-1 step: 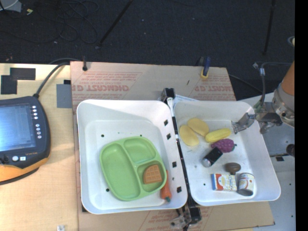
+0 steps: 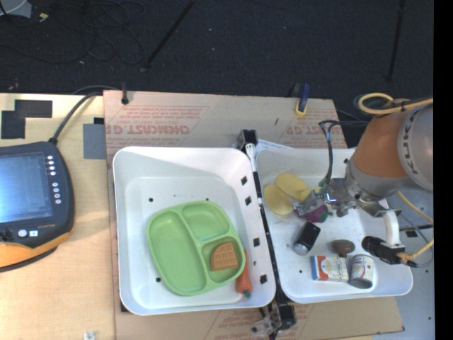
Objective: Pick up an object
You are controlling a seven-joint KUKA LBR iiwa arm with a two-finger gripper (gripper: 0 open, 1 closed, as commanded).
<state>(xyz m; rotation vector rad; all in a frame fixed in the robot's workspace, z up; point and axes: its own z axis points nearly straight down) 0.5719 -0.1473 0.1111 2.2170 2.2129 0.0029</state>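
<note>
two white bins are seen side by side. a green plate with a waffle is laid in the left one. the gripper is lowered in the right bin, just beside a yellow cup and above a black can. nothing is seen held.
</note>
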